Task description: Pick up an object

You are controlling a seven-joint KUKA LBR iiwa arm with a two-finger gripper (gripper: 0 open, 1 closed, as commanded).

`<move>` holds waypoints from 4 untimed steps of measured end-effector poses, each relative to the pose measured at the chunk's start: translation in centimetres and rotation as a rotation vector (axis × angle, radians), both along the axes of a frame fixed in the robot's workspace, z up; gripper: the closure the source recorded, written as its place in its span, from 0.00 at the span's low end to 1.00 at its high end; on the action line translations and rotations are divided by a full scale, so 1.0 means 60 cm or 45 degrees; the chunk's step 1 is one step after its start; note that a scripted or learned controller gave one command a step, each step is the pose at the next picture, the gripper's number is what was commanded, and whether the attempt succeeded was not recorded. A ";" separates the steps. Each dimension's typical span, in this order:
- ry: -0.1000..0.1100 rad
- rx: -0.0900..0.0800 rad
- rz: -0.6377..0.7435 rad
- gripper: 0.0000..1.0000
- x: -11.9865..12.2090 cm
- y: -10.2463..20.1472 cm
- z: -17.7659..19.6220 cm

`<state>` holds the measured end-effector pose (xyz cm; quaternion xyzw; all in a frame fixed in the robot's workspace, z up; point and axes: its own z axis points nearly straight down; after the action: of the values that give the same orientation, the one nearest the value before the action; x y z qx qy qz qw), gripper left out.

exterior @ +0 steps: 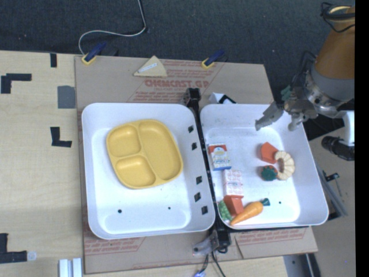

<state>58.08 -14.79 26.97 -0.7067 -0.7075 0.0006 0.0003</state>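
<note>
A single fixed camera looks down from above the bench at a slant, far enough back to take in both white bins: the right bin (300, 212) below the gripper (282, 119), the left bin (95, 212) farther from it, across the divider

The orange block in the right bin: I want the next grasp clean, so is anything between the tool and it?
Nothing visible stands between them. The tool hangs over the right bin's bare back part, and the orange block lies nearer the front. A ring-shaped toy touches the block's far side, outside that path.
</note>
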 end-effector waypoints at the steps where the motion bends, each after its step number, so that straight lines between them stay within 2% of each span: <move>1: 0.005 0.001 -0.002 0.00 0.037 -0.107 -0.213; 2: -0.005 -0.002 0.001 0.00 0.034 -0.119 -0.304; 3: -0.009 -0.006 0.001 1.00 0.035 -0.120 -0.287; 4: -0.010 0.001 0.004 1.00 0.116 0.019 -0.304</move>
<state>65.02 -13.62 8.71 -0.7057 -0.7085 -0.0025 -0.0023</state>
